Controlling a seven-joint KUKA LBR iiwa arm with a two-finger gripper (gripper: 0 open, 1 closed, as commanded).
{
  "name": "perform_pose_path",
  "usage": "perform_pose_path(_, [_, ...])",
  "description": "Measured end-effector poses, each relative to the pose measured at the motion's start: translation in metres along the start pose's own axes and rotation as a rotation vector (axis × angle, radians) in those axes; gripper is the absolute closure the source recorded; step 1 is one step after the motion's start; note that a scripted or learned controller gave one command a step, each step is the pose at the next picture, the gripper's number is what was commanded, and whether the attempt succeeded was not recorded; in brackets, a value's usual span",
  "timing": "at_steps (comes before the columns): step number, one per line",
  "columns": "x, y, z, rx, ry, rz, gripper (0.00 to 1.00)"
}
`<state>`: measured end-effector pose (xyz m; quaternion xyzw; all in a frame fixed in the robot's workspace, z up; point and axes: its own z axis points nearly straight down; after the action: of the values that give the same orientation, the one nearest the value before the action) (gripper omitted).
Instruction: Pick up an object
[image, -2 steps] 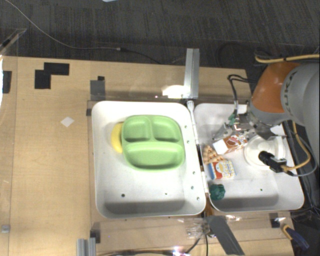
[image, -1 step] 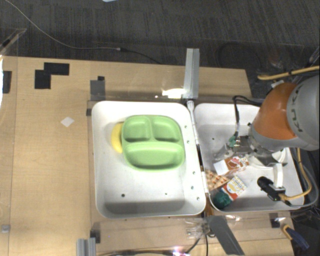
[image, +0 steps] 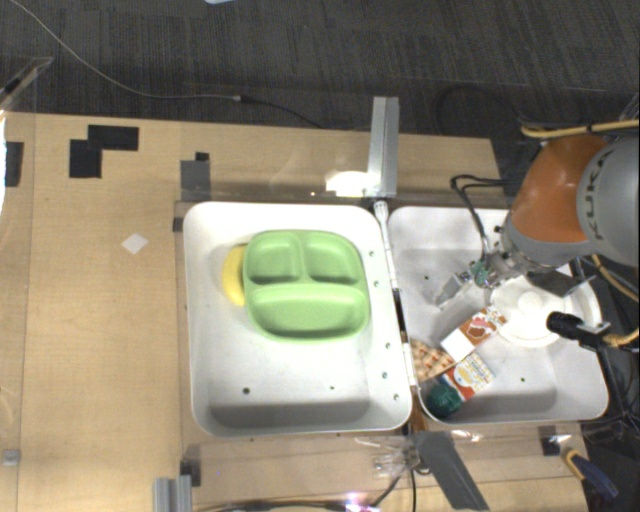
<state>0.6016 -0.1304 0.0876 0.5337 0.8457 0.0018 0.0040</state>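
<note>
**Arm over the right bin, objects lying near its front wall**

Two shallow white plastic bins are seen side by side on the bench. In the left bin (image: 215, 390) a green three-compartment plastic tray (image: 305, 283) is laid flat, and a yellow object (image: 233, 276) is partly hidden under the tray's left edge; what it is cannot be told.

The grey arm with its orange band (image: 552, 200) is reached in from the right over the right bin (image: 575, 395). The two-finger gripper (image: 462, 285) is held low above the bin's bare floor, towards the middle of the bin, with its metal fingers (image: 447, 291) pointed to the left. The fingers are seen parted, with nothing between them.

A small cardboard packet printed in red and white (image: 474, 343) is lying just below and beside the gripper, apart from it. A dark green round object (image: 443, 398) is rested in the front left corner, next to a checked brown patch (image: 428, 357).
</note>
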Motion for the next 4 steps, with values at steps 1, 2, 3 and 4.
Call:
perform_pose_path(1, [0.036,-0.053,-0.002,-0.001,0.0,-0.102,0.0])
perform_pose_path(2, [0.034,-0.05,-0.016,-0.011,-0.009,-0.1,1.0])
perform_pose_path(3, [0.063,-0.077,-0.004,-0.011,-0.008,0.013,1.0])
perform_pose_path(4, [0.063,-0.078,-0.003,-0.008,-0.006,0.013,0.0])
